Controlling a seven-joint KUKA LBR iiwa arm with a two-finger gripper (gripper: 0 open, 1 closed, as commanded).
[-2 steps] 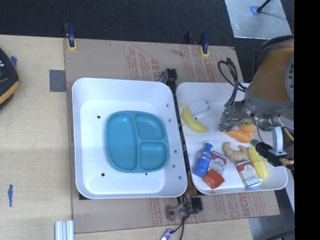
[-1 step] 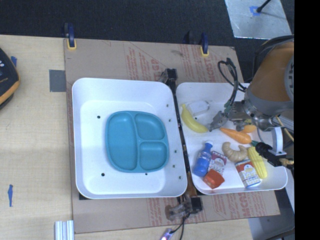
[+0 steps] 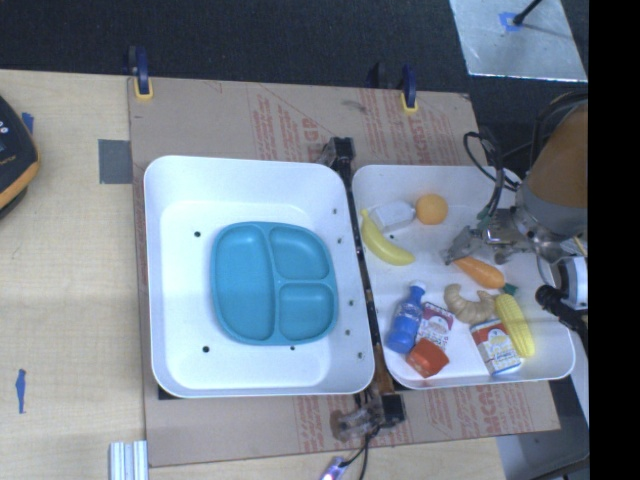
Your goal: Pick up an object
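White shallow left bin (image 3: 170, 268) is holding a blue three-compartment plastic plate (image 3: 273, 281), while the white right bin (image 3: 445, 180) is carrying the small items. Grey metal gripper (image 3: 478, 248) is hovering at that bin's right side, just above an orange plastic carrot (image 3: 478, 271); jaw state cannot be told. Yellow banana (image 3: 384, 244), yellow corn cob (image 3: 514, 325), blue bottle (image 3: 406, 320) and orange ball (image 3: 432, 209) are lying nearby.

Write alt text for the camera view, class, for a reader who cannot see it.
A grey robot arm reaches from the right, its gripper low over the right bin, just above a toy carrot among a banana, an orange ball, a blue bottle and corn. The left bin holds a blue divided plate.
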